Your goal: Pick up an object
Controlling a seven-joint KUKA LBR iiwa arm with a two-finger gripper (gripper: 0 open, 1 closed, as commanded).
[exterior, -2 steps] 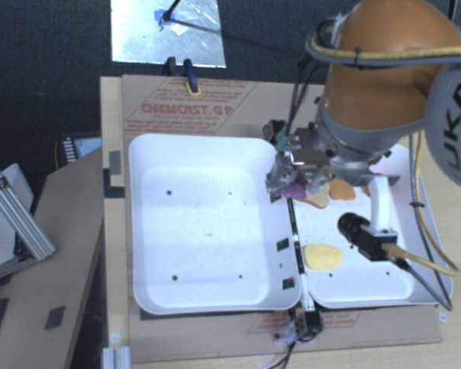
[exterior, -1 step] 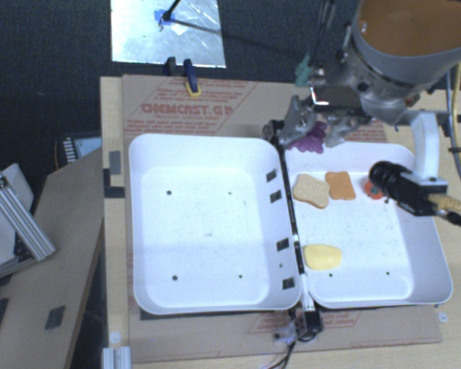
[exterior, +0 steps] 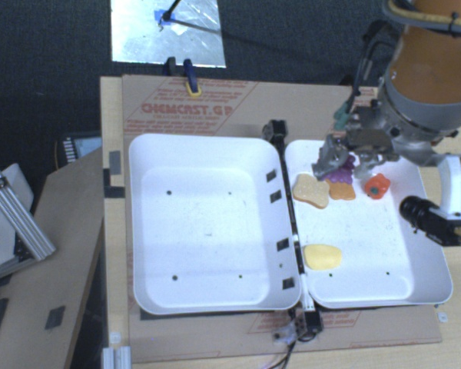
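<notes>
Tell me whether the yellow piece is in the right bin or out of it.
In. The yellow piece lies flat on the floor of the right bin, near its left wall, apart from the other items.

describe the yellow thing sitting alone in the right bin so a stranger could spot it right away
Start at the right white bin, the one the arm reaches into. Along its left wall, toward the near edge, lies a pale yellow rounded lump, well apart from the cluster under the gripper. Unlike the tan bread-shaped piece, the purple object and the red-orange piece, it is plain yellow and lies alone.

Arm (exterior: 434, 44) reaching from right, wrist lowered.
</notes>
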